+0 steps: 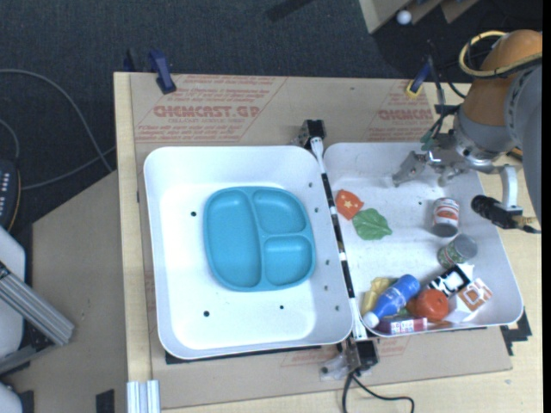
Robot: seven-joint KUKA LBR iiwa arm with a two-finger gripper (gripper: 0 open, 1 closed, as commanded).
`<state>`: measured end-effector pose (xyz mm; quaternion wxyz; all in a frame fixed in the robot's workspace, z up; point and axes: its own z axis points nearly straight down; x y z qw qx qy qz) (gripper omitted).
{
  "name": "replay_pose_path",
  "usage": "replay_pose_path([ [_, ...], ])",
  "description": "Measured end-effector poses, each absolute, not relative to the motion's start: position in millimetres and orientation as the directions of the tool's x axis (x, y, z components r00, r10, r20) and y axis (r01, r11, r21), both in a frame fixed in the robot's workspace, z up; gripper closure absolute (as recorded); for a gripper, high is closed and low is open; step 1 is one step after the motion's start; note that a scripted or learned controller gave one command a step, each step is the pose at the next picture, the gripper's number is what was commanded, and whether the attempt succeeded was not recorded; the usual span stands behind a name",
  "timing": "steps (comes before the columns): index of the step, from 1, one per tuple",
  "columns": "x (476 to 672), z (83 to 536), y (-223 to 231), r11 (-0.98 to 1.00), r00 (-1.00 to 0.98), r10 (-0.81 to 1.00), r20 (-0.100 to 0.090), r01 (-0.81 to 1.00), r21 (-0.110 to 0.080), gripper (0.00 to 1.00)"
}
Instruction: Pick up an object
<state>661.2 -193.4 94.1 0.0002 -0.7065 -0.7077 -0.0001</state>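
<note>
Hovering at the upper right of the frame, our gripper (428, 167) spreads its fingers open and empty over the right bin (389, 155), so we judge the approach underway, needing a descent onto the small can (444, 215) just below.

This looks like a robot lab. A grey and orange robot arm (504, 93) reaches over a worktop (250, 101) covered with printed cardboard. Two white bins (172, 231) are held side by side with clips. Loose cables (52, 110) trail across the dark carpet (215, 24) around them.
</note>
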Motion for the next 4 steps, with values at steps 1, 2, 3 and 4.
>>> replay_pose_path([
  [1, 597.1, 85.0, -219.3, 0.004, -0.004, 1.0, 0.009, 1.0, -0.002, 0.0],
  [2, 566.9, 84.5, -198.9, 0.0, 0.0, 1.0, 0.001, 1.0, -0.001, 0.0],
  [3, 567.3, 94.6, -198.9, 0.0, 0.0, 1.0, 0.0, 1.0, 0.0, 1.0],
  [4, 606.9, 84.6, -147.2, 0.001, -0.001, 1.0, -0.001, 1.0, 0.001, 1.0],
])
